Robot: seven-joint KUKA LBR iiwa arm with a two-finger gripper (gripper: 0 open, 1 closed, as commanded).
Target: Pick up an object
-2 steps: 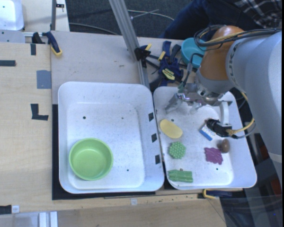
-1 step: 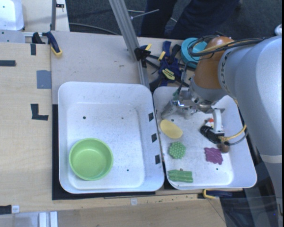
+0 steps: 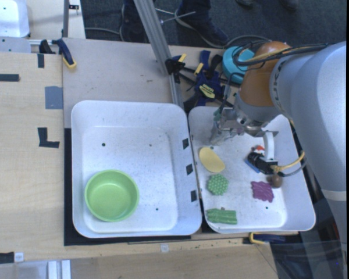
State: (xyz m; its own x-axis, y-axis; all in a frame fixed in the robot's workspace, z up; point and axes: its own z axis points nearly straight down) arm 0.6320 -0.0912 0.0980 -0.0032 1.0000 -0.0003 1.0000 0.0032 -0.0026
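Claw (image 3: 220, 133) is being held low over the upper left part of the right bin (image 3: 296, 214), with the grey arm (image 3: 314, 97) being extended in from the right. Claw state can't be told from this angle, apart or together.

Candidate objects are all being carried in the right bin:
- Yellow oval piece (image 3: 212, 160) is lying just below the claw in view, near the bin's left wall. Whether it is being touched can't be told.
- Round green bumpy piece (image 3: 217, 184) is sitting just below the yellow one, apart from it.
- Green bumpy block (image 3: 221, 216) is lying flat against the bin's front edge.
- Purple piece (image 3: 262, 190) is lying right of the round green one, well apart from the claw.

Left bin (image 3: 128, 115) is being occupied by a green bowl (image 3: 111, 195), upright, in its front left corner.

Both bins are being carried side by side on the tabletop (image 3: 23, 156). Black tape marks (image 3: 46, 137) are being shown on its left side. Blue-and-yellow clamps (image 3: 200, 86) are sitting behind the right bin, beside the foot of a slanted metal pole (image 3: 151, 28).
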